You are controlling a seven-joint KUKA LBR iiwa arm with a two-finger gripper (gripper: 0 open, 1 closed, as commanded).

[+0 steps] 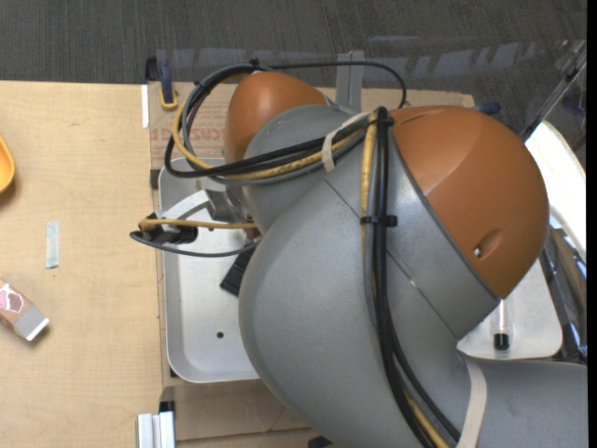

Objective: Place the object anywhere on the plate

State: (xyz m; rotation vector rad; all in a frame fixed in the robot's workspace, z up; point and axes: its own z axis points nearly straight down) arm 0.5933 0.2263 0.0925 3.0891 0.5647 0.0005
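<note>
Light wood table (84, 157) w/ white bin (191, 343); grey arm (373, 278) is blocking most of it. Gripper state, object & plate: can't tell. Prob. mid-reach; next move is needing a clear sightline.

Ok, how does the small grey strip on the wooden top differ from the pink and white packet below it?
The strip is thin, plain grey and points straight up the picture. The packet is thicker, pink and white, slanted, and cut by the left edge. Both lie on the wooden top, outside the white bin.
</note>
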